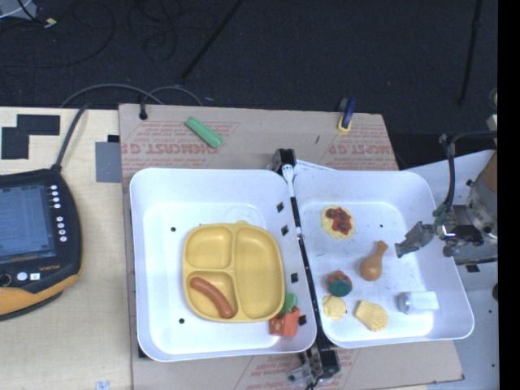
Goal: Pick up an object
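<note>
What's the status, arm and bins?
Gripper at right bin's right edge, holding nothing seen. Toy drumstick nearest, untouched. Nothing in the way.

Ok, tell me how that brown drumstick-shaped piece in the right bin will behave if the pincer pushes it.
The drumstick looks like rigid toy food, so it probably won't flex. Its rounded bulb and thin neck suggest it would pivot or roll rather than slide straight. It lies on bare bin floor, apart from its neighbours, so it may skid.

Single fixed camera overhead, slanted down, both bins point(154, 218) framed.
</note>
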